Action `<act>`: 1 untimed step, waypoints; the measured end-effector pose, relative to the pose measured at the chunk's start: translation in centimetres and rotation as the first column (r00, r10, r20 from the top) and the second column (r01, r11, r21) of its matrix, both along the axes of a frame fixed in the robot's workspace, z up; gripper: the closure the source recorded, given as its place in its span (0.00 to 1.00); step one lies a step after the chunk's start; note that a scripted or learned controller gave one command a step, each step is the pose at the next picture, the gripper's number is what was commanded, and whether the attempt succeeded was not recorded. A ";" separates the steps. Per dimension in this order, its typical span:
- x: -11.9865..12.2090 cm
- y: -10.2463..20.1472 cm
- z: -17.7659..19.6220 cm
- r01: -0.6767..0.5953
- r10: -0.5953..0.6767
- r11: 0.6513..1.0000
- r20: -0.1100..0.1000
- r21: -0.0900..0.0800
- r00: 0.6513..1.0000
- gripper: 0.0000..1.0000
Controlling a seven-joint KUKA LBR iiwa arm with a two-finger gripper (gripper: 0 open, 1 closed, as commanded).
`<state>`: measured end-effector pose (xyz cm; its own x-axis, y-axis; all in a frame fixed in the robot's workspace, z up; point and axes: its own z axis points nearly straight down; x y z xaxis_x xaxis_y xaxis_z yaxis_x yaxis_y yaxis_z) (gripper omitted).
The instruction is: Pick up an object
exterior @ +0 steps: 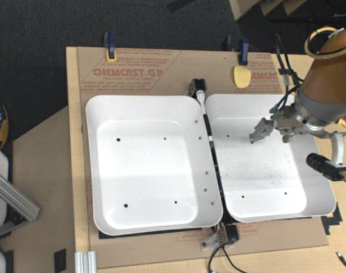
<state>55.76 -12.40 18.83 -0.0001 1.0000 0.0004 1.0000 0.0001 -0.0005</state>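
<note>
two white bins (150, 220) sit on board (133, 73) printed "chemcast gp".

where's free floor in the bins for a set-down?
Left bin: its floor is bare between all four walls, the roomiest patch. Right bin: bare along the near wall and beside the divider. Crowded at its far right, where the claw and arm hang over it.
</note>
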 end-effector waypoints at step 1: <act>-1.4 2.5 22.2 -0.004 0.004 1.000 0.022 -0.003 1.000 0.00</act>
<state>54.33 -9.89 41.04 -0.0040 1.0000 -0.0028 0.9998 0.0041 0.0212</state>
